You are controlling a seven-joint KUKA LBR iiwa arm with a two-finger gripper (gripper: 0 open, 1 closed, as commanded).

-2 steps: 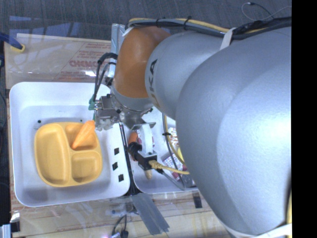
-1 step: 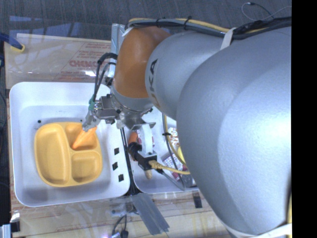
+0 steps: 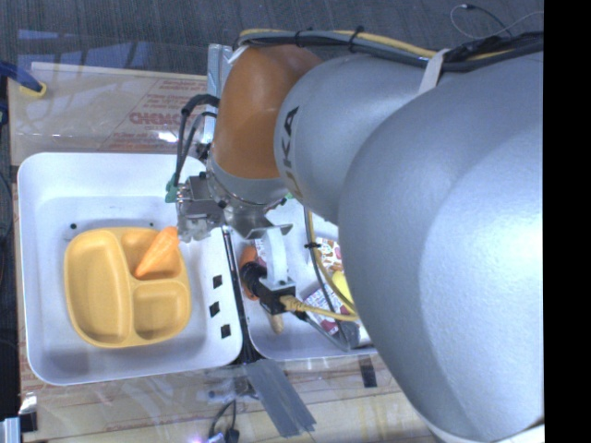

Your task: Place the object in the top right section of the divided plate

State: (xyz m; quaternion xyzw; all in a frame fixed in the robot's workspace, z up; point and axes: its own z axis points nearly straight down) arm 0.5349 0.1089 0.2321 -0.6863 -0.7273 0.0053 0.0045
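One gripper (image 3: 197,212) hangs over the upper right corner of the left bin (image 3: 37,247), just above and to the right of the plate (image 3: 92,293). Its metal body is seen from above, so I cannot tell whether it stands wide or narrow, and nothing can be seen held in it. Dark cables loop down to it from the orange band (image 3: 254,109) above the wrist.

Just beside the gripper, down and to the left, lies the orange object (image 3: 159,254), shaped like a carrot. It rests in the top right section of the yellow plate, tilted, with its thick end up toward the gripper and its thin end down by the ridge that divides the sections. Whether the gripper touches it cannot be told.

The plate has three sections: a long one on the left and two small ones on the right. It sits in the middle of the left bin, apart from the walls. Three small black marks (image 3: 217,307) show on the bin's floor near its right wall.

The right bin (image 3: 286,344) lies alongside, mostly covered by the grey arm (image 3: 434,229), which takes up the right half of the view. What shows of its contents is a packet (image 3: 326,255) with a yellow edge and red print, partly under the arm, too hidden to name.

Beyond the bins, at the top, a brown sheet (image 3: 138,109) with red print lies flat on the bench under clear film. A grey strip (image 3: 277,397) lies at a slant below the bins.
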